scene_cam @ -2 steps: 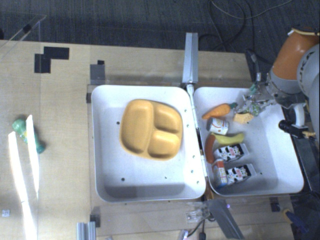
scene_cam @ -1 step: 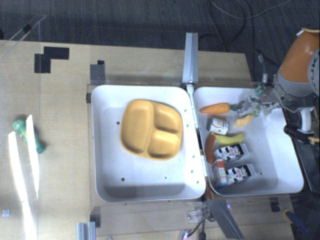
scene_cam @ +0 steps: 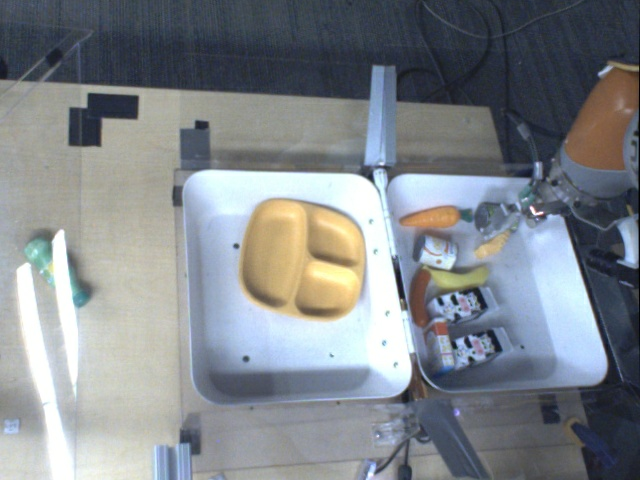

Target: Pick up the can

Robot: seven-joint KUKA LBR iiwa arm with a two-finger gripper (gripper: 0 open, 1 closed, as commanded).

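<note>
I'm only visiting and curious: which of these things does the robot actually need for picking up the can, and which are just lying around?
For the job:
can
gripper
right bin

Just lying about:
carrot
banana
two small cartons
yellow divided tray
left bin

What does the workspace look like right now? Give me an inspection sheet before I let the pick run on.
Surface: pale wooden bench bearing two white bins, left bin and right bin.
Job's things: can lying in the right bin near its left wall, below the carrot and touching the banana.
Clutter: yellow divided tray in the left bin; sausage-like item and two printed cartons in the right bin.
Grippers: gripper at the right bin's top edge, apart from the can; finger state unclear.
Cables: black cable looping on the floor.
Surroundings: dark carpet; black markers on the bench; green object at left.
</note>
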